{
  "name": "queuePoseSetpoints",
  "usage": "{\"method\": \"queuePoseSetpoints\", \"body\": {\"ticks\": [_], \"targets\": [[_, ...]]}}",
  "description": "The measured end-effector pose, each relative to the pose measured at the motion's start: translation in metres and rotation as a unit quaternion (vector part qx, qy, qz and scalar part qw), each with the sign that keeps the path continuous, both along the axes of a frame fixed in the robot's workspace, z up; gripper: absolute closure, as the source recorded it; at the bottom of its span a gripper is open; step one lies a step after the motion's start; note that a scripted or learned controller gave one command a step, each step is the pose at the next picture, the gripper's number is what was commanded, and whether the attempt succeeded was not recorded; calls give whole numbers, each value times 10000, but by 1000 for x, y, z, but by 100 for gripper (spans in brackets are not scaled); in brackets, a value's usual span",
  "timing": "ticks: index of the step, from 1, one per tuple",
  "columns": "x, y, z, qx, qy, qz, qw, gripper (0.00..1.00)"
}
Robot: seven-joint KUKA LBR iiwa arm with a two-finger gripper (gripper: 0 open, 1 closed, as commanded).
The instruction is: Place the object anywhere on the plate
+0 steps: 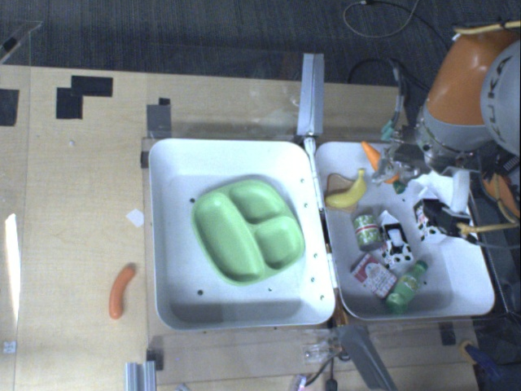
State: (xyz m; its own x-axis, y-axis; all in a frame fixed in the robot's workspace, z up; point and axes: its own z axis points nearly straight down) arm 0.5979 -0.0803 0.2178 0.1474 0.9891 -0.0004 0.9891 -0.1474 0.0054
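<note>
A green divided plate lies in the left white bin. The right bin holds a yellow banana, a small green can, a black-and-white item, a red packet, a green bottle and an orange carrot. My gripper hangs over the far part of the right bin, just right of the banana and next to the carrot. I see nothing held in it.
An orange sausage lies on the wooden bench left of the bins. A metal divider post stands between the bins at the back. The arm's bulk and white clutter crowd the right bin's far right.
</note>
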Motion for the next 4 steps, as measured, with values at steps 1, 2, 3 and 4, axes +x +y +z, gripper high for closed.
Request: {"method": "queuePoseSetpoints", "body": {"ticks": [1,2,3,4], "targets": [[-10,105,-25,8,8,246,9997,100],[-38,154,-34,6,20,979,9952,100],[-38,154,-33,6,18,974,9952,0],[1,140,85,7,-10,426,9991,0]]}}
